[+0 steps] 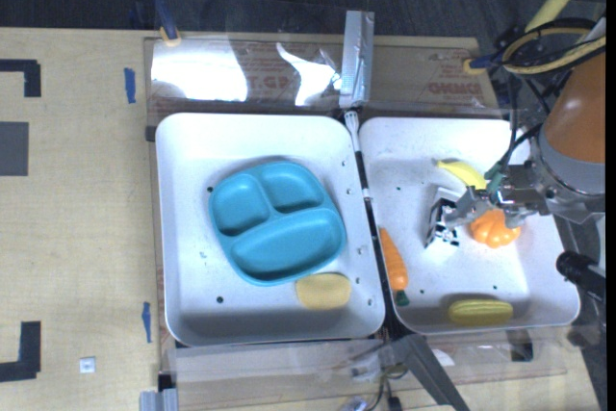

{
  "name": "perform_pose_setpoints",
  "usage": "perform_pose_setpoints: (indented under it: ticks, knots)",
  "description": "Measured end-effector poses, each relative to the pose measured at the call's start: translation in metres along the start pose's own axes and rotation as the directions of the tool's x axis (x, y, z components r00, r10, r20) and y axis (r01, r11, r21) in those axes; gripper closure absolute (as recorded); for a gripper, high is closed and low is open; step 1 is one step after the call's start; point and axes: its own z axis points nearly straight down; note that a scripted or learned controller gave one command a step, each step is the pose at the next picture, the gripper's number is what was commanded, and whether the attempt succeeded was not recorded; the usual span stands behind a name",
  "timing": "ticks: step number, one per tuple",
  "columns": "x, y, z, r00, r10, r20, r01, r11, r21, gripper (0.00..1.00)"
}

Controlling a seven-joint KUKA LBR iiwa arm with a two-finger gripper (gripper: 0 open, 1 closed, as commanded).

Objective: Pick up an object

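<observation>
Blue divided plate [276, 219] lies in the left bin [183, 207]. Over the right bin [549, 294], the gripper [445, 224] hangs with fingers spread, pinching nothing, beside a small orange pumpkin [494, 230] and banana [462, 172].

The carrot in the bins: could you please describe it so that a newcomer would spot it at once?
Look in the right bin, along its left wall beside the divider. The carrot lies there lengthwise, green tip toward the front. It is long, thin and orange, unlike the round orange fruit by the gripper.
</observation>
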Motion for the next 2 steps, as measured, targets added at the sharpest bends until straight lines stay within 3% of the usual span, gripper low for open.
perform_pose_setpoints:
  ticks: [1,2]
  knots:
    - [0.000,0.032,0.150,0.996,-0.085,0.002,0.085,0.996,-0.004,0.00]
    - [-0.016,0.079,0.158,1.000,-0.026,0.002,0.026,1.000,-0.008,0.00]
